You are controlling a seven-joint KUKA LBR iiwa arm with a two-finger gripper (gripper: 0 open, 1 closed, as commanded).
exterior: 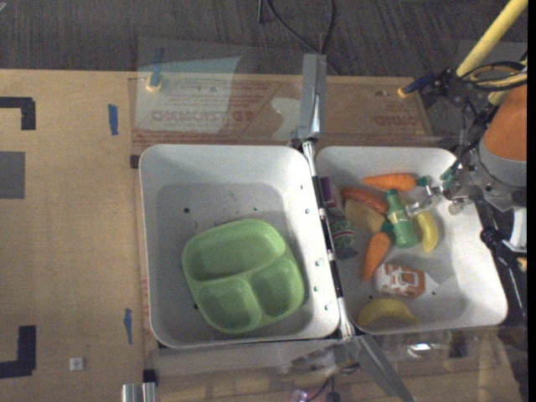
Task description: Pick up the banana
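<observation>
The gripper (421,201) hangs low over the right bin (490,300), just beside the banana (428,229); I cannot tell its state. Banana not lifted yet.

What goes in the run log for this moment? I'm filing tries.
gripper over right bin | beside banana | no grasp seen

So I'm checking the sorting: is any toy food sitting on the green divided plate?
No. The green divided plate lies bare in the left bin, while the banana and other toy food are in the right bin.
</observation>
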